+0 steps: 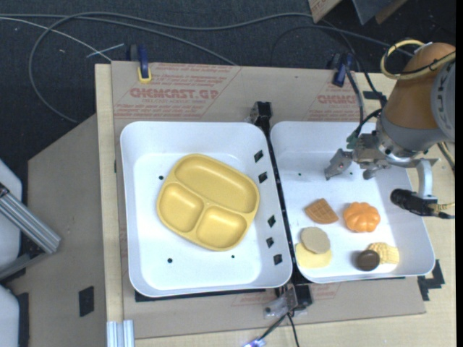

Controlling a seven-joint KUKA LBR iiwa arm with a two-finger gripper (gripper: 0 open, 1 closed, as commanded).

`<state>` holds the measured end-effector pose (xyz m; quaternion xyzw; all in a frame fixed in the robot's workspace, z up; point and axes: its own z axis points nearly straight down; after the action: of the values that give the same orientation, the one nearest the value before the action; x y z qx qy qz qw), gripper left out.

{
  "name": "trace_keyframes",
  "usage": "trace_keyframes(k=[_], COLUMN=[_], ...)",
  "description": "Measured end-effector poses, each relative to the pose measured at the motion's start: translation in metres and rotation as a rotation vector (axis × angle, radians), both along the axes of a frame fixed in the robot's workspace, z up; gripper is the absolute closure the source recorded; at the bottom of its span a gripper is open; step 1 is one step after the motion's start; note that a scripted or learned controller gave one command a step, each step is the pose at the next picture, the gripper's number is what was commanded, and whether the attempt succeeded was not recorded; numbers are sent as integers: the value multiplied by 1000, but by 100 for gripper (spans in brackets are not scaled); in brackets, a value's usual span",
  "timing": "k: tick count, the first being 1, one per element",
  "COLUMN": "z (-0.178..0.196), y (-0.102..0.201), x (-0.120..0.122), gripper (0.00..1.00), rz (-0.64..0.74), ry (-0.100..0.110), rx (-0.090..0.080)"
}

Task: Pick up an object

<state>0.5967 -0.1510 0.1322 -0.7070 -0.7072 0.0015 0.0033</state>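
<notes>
My gripper [352, 165] hangs over the back part of the right bin [304, 139], its two fingers spread apart with nothing between them. In front of it on the bin floor lie an orange pumpkin-shaped toy [361, 217], a tan waffle-like piece [321, 211], a beige round disc on a pale yellow base [314, 246], and a brown and yellow piece [376, 256] at the front right. The gripper stands apart from all of them, behind the pumpkin and the waffle piece.
The left bin [141, 194] holds a yellow divided plate [207, 202]. A black divider with clips [266, 186] runs between the bins. The arm's orange band [419, 85] and cables [416, 201] overhang the right bin's right edge.
</notes>
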Motion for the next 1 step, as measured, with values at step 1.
trace_keyframes(k=[1], z=[-50], y=[1], x=[-1], gripper=[0], rz=[0], ry=[-1], rx=[0])
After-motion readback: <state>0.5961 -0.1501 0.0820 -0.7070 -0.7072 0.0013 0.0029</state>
